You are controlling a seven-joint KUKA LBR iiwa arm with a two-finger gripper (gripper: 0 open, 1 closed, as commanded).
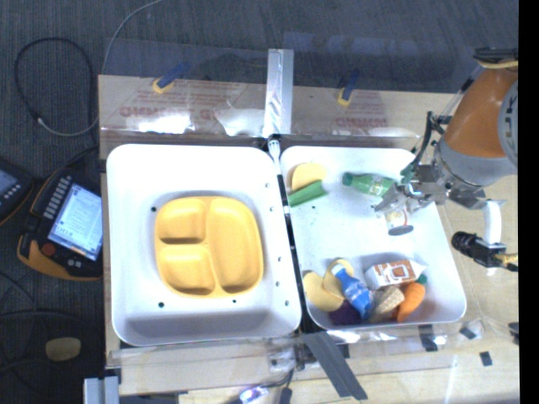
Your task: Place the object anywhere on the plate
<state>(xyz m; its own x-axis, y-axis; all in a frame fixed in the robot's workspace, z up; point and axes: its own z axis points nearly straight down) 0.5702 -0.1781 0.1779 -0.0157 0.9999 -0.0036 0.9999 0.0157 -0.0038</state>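
Note:
A yellow plate [209, 245] with three compartments lies in the left bin [135, 175]. The right bin [446, 268] holds the loose objects. A green bottle [368, 182] lies on its side near the bin's far right. My gripper [398, 211] hangs low over the right bin's right part, just right of and below the bottle. I see nothing clearly held in it. The arm's orange band [480, 124] rises behind it.
A yellow piece [306, 174] and a green cylinder [306, 194] lie at the right bin's far left. Along its near edge are a yellow item [317, 288], a blue bottle [352, 288], a small carton [392, 272] and an orange carrot [410, 300]. A handheld controller [63, 225] sits left of the bench.

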